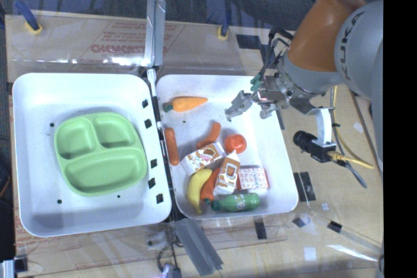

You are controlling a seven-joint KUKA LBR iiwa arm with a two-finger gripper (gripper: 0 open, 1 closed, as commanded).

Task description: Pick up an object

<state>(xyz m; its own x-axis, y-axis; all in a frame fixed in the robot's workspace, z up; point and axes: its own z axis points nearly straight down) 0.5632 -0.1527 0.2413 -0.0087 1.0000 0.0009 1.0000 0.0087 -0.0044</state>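
left bin (39, 140): green divided plate (100, 153), lying flat near the middle.

right bin (277, 140): carrot (186, 103) near the far left corner; sausage (171, 145) along the left wall; tomato (236, 142) mid-bin; banana (197, 186), two small cartons (203, 157) and a red packet (253, 177) clustered toward the near side; green bottle (237, 202) lying against the near wall.

gripper (242, 103): above the far right part of the right bin, over bare floor, nothing between its fingers, which stand apart; tomato nearest, well clear of it.

plate (99, 153) in left bin (32, 205); food (221, 169) in right bin (280, 166)
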